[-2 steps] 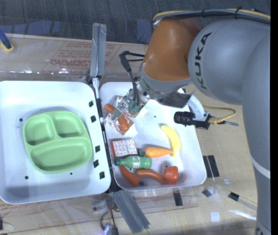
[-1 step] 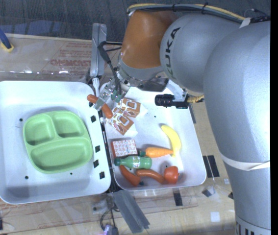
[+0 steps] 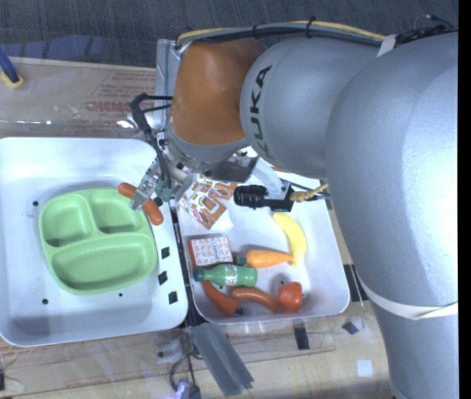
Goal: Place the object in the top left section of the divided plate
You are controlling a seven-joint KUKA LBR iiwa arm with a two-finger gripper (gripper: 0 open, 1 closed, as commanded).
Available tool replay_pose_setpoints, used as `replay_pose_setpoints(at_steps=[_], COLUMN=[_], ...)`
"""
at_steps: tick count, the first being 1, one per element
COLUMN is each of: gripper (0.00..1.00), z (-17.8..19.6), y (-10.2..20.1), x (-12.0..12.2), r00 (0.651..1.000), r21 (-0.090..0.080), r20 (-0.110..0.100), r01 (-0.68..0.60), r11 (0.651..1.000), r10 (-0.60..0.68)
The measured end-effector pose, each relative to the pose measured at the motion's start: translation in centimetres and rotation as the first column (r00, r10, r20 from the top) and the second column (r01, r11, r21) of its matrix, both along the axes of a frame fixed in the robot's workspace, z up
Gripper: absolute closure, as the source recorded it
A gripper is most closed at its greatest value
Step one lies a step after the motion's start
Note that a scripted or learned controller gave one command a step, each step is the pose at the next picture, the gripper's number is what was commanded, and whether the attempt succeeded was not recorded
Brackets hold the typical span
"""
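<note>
A green divided plate (image 3: 94, 283) lies in the left white bin (image 3: 19, 306), with two small sections at its top and one large section below. My gripper (image 3: 147, 196) hangs over the plate's upper right rim. It is shut on a small orange sausage (image 3: 154, 214), which sticks out on both sides of the fingers and slants down to the right. The sausage is above the rim beside the top right section, well right of the top left section (image 3: 63, 219).
The right bin (image 3: 322, 223) holds a snack packet (image 3: 204, 203), a brown box (image 3: 210, 248), a carrot (image 3: 268, 258), a banana (image 3: 293, 235), a green bottle (image 3: 228, 277) and red toy food (image 3: 289, 296). The arm's bulk covers the bench's right side.
</note>
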State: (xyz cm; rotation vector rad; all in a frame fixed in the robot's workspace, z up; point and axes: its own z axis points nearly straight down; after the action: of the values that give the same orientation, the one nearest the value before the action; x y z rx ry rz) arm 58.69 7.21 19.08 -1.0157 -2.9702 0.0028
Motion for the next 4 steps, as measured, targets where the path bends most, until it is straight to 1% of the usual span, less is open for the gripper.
replay_pose_setpoints(at_steps=[1,2,3,4], gripper=[1.00,1.00,1.00,1.00], z=[-4.3,-7.1,-8.8,-5.5], y=[7.2,9.0,6.8,8.5], x=[3.5,-1.0,-8.7,-1.9], r00=[0.929,0.701,0.570,0.556], r21=[0.001,0.002,-0.019,0.001], r20=[0.002,0.001,0.043,0.003], r01=[-0.370,-0.713,-0.821,-0.831], r11=[0.929,0.701,0.571,0.556], r10=[0.370,0.713,0.821,0.831])
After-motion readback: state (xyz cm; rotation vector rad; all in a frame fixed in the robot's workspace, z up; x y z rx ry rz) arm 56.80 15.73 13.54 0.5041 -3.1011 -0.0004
